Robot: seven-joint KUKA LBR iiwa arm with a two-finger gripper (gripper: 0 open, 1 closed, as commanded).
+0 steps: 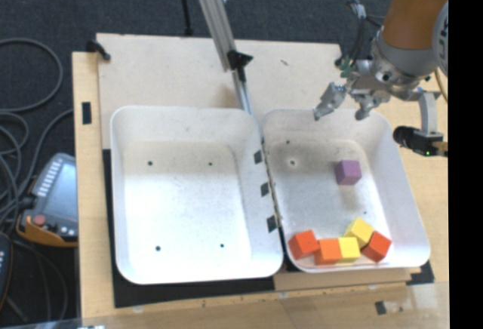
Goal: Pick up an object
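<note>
My gripper (346, 106) hangs open above the far edge of the right bin (392, 142), with nothing between its two spread fingers. A purple cube (348, 171) lies alone in the middle of that bin, well below the gripper in the view. Along the bin's near edge sits a cluster of blocks: an orange-red one (304, 243), an orange one (330, 250), two yellow ones (349, 247) (361, 229) and another orange-red one (377, 245).
The left bin (121, 169) stands beside the right one, sharing a middle rim. A slanted aluminium post (215, 14) rises from the bench behind the bins. Cables and a hand-held pendant (53, 195) lie on the floor at left.
</note>
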